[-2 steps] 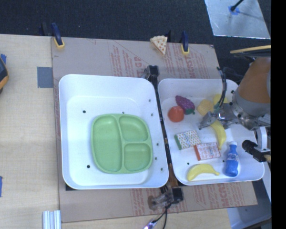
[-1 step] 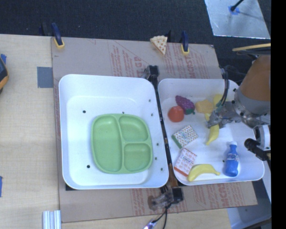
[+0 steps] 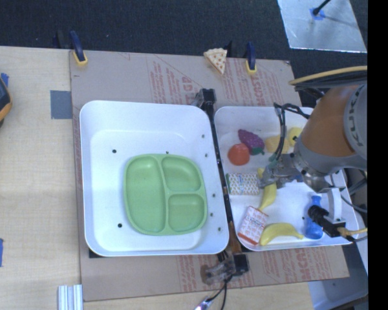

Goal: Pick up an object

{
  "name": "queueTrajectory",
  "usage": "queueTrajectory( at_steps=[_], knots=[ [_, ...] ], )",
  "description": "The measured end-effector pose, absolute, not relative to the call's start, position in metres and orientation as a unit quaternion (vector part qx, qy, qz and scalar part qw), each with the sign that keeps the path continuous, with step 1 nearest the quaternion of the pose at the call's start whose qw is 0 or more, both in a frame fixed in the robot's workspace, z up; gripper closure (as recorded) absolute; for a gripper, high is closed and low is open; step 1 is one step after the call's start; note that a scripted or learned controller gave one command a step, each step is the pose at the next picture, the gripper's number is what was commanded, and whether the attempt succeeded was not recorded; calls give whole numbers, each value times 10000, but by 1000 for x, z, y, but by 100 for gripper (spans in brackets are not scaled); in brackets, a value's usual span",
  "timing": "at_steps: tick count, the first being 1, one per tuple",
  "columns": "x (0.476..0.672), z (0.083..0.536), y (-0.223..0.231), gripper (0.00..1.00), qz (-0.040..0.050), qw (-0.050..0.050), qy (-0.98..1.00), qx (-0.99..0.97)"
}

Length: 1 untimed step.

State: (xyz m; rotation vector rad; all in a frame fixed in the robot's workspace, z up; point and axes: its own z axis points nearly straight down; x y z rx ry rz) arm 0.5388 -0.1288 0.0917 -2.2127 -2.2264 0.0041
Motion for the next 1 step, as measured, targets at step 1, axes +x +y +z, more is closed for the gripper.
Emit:
queueTrajectory(
  at_steps=[1],
  knots=[
    [581, 192, -52, 100, 3, 8, -7090, -7052]
  ],
)
